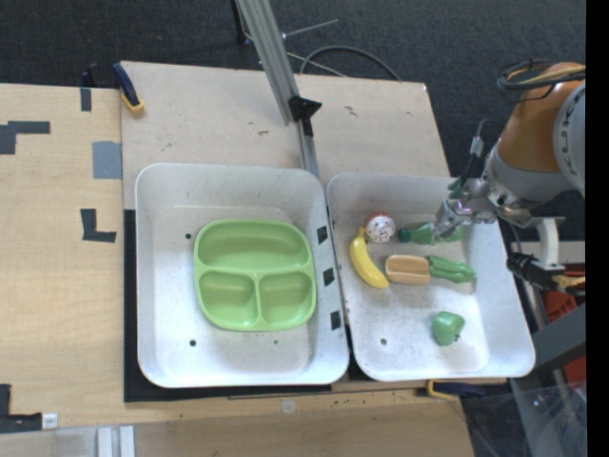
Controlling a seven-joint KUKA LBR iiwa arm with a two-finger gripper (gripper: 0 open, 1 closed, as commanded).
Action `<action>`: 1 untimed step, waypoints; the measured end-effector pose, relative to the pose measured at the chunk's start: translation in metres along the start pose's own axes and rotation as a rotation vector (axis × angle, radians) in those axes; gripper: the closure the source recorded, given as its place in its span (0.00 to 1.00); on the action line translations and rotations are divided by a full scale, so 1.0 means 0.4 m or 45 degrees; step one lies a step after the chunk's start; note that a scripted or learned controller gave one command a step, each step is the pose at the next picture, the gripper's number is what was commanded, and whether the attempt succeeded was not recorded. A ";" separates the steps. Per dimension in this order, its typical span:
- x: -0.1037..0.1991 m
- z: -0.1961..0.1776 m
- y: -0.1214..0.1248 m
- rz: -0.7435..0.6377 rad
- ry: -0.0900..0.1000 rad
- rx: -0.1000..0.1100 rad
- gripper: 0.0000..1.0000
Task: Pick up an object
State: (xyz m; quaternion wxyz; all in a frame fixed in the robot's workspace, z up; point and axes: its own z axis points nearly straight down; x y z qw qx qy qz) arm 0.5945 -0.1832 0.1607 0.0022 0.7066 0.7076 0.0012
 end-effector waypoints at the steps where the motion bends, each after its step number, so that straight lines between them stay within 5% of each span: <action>1: -0.023 -0.123 0.008 -0.001 -0.001 0.001 1.00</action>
